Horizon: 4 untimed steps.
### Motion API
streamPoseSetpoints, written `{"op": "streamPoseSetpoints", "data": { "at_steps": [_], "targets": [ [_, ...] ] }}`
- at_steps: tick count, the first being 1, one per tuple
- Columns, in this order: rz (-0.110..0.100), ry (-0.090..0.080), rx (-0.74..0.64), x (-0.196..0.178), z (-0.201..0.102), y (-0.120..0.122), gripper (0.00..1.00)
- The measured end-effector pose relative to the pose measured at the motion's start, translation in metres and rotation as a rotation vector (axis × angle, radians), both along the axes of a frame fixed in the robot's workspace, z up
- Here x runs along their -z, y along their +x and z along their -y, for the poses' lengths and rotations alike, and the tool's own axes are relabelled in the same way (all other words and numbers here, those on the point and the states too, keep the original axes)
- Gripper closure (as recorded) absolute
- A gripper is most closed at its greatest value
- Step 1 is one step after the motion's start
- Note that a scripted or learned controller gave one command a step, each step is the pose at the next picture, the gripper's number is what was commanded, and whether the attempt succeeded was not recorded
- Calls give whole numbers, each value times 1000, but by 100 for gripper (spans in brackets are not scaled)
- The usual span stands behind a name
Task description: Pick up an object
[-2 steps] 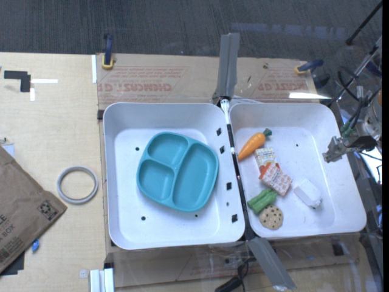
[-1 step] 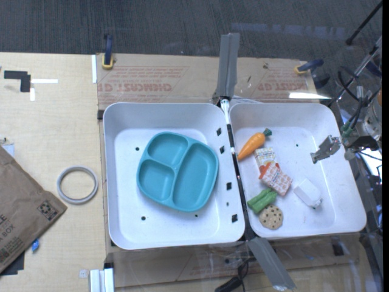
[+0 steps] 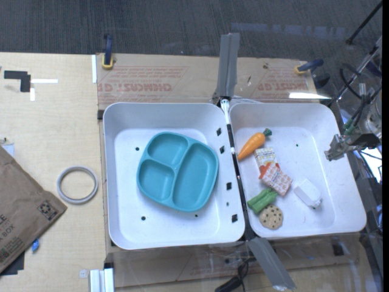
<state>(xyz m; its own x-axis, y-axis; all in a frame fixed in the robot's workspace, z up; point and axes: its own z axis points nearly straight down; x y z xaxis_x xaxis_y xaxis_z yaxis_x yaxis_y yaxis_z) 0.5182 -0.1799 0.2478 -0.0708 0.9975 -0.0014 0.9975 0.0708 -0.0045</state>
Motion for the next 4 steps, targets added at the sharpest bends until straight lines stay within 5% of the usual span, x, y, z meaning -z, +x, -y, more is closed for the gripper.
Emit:
{"op": "streamPoseSetpoints", "data": {
  "at_steps": [1, 2, 4],
  "targets": [
    [0, 0, 0, 0, 0, 0, 0],
    [15, -1, -24, 134, -46, 23, 0],
    [12, 2, 171, 153, -87, -38, 0]
  ]
}}
